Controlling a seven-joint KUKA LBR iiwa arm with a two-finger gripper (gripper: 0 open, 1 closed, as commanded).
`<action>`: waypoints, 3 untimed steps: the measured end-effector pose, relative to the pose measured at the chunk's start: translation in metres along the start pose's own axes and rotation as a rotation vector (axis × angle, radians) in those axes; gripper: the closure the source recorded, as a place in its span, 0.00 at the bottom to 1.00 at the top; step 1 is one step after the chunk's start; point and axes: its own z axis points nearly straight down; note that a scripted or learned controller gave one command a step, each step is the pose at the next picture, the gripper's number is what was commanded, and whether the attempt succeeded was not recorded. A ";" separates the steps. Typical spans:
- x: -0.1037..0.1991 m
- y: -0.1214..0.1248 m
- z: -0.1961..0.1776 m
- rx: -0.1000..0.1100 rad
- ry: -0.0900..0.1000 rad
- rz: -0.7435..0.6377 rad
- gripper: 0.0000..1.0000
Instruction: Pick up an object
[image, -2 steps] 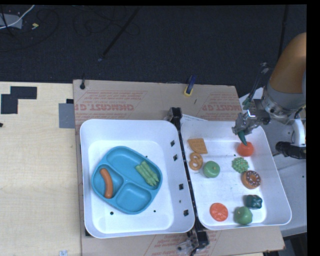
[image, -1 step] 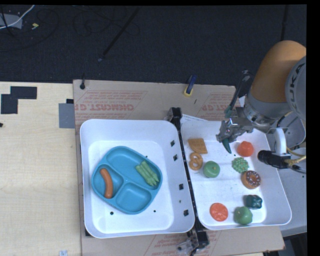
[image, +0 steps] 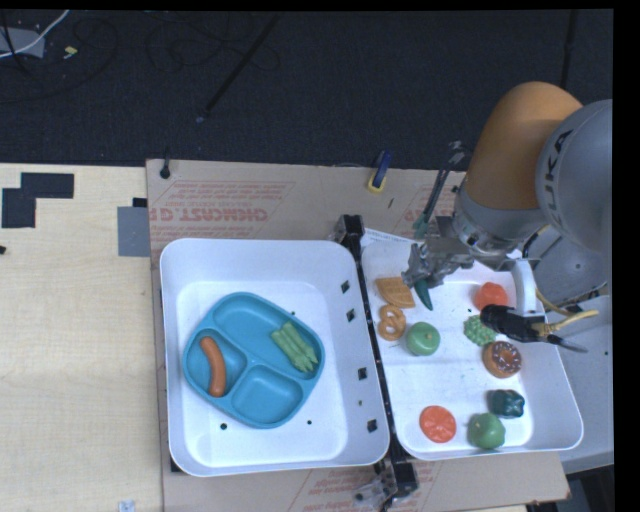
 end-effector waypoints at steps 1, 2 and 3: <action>0.027 -0.018 -0.020 0.000 0.000 0.001 1.00; 0.029 -0.006 -0.015 -0.002 -0.001 0.002 1.00; 0.026 -0.019 0.000 0.001 -0.002 0.005 1.00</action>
